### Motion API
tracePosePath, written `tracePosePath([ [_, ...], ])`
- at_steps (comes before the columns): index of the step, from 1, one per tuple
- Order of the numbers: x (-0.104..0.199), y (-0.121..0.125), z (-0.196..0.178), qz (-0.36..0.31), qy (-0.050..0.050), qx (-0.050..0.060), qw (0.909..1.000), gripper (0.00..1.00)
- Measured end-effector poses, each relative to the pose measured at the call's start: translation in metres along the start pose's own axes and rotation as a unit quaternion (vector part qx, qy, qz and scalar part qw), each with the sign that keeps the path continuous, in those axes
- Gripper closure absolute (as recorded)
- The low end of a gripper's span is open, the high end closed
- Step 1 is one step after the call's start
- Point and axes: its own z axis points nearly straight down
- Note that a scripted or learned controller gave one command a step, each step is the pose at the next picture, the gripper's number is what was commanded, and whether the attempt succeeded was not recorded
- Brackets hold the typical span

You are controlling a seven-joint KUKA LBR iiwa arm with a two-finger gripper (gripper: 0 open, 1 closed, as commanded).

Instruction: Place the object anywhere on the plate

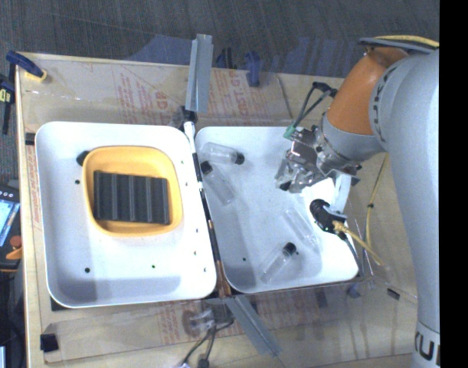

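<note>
Nearest the camera, a clear tube [279,260] with a black cap is seen lying in the right bin [249,271], near its front edge. Farther back, the claw [296,176] is held over that bin's middle; whether it is wide or narrow cannot be told. Another clear tube [220,156] lies at the bin's far left corner. The yellow plate [132,160] sits in the left bin [65,267].
</note>
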Motion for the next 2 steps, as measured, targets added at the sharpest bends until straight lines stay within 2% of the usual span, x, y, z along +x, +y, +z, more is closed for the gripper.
tracePosePath([
  [1,0.063,-0.003,-0.03,-0.012,0.001,0.0,0.9999,1.0],
  [2,0.127,-0.013,0.003,-0.073,0.0,0.001,0.9974,1.0],
])
